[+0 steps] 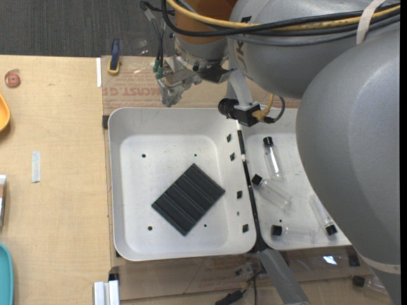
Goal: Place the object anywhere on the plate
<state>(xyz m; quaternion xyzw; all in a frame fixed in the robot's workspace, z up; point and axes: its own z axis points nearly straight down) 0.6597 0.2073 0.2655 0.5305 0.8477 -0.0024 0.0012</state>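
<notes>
A black ribbed rectangular plate (189,197) lies flat and turned at an angle in the middle of the left bin (114,170). Several clear tubes with black caps lie in the right bin (289,146): one (272,157) near its back left, another (273,192) below it, more (321,215) toward the front. My gripper (170,98) hangs over the cardboard just behind the left bin's back rim, well away from the plate and the tubes. I see nothing clearly held in it. The arm's large grey body covers the right bin's right part.
Cardboard (133,84) lies behind the bins, with a blue clamp (115,54) at its left edge. On the wooden bench to the left are an orange dish (3,116), a small grey strip (35,167) and a teal object (5,275).
</notes>
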